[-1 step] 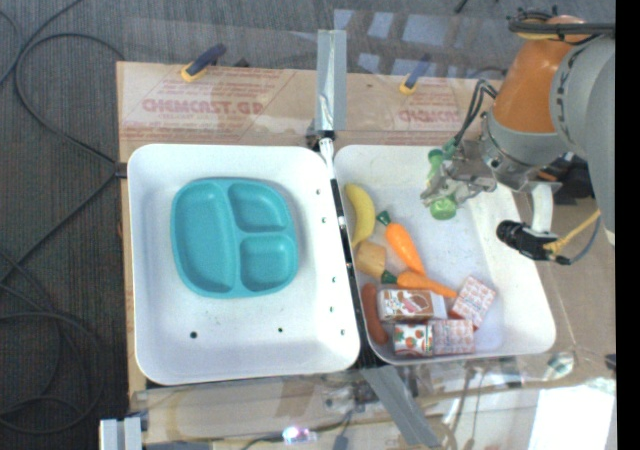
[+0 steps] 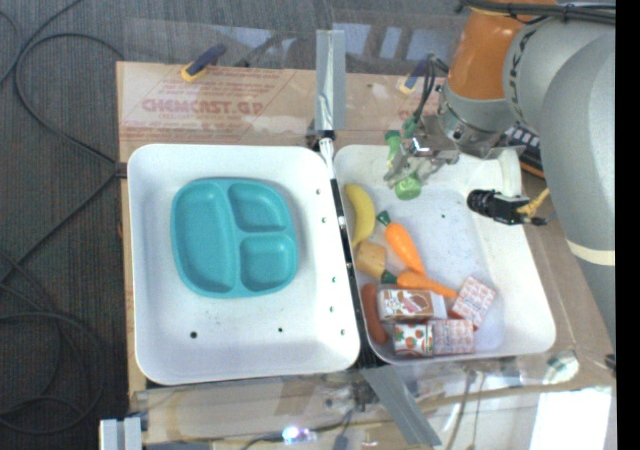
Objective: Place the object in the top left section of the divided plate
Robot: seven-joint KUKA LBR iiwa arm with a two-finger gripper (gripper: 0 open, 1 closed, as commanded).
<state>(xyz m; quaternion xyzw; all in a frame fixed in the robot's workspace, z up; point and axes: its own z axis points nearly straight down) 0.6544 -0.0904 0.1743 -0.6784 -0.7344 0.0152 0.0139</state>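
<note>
Your tool hangs at the right bin's twelve o'clock, grip unreadable, over a small, light, probably slippery green piece.

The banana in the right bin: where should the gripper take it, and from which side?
Grip the banana across its middle, coming straight down. It lies flat and lengthwise beside the right bin's left wall, so the fingers probably fit best closing across its narrow width. The carrot lies just to its right, leaving little room there.
</note>
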